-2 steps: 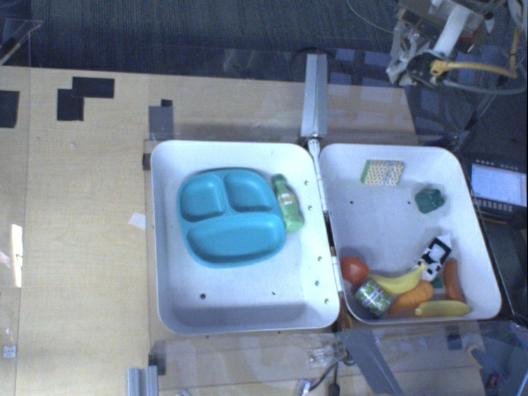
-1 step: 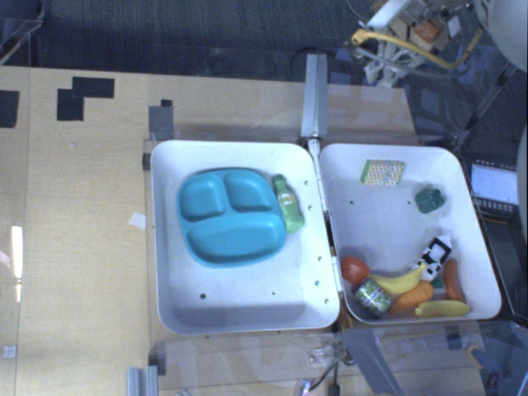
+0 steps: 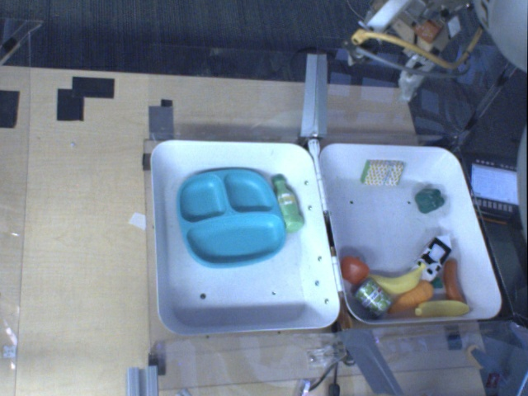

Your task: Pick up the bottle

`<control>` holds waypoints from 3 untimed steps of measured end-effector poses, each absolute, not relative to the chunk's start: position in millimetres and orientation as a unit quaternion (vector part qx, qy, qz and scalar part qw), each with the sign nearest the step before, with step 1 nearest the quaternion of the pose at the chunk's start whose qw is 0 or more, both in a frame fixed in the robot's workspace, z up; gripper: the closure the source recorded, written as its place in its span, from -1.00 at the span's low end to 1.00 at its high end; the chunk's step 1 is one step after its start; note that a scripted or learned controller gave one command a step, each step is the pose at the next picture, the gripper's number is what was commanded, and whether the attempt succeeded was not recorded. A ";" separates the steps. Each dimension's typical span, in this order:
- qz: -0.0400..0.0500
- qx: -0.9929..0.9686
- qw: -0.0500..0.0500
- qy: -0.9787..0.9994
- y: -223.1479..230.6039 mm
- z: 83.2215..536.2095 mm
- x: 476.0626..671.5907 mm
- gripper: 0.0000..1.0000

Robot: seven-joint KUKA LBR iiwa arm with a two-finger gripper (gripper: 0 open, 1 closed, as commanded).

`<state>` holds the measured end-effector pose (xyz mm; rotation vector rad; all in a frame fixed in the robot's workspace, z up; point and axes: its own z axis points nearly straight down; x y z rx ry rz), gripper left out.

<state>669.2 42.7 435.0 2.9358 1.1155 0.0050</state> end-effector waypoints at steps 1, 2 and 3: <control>0.000 0.932 0.000 0.363 12.9 287.6 656.2 -1.00; 0.000 0.953 -0.001 0.302 67.2 238.5 652.4 -1.00; 0.000 0.946 -0.001 0.323 50.0 198.8 658.1 -1.00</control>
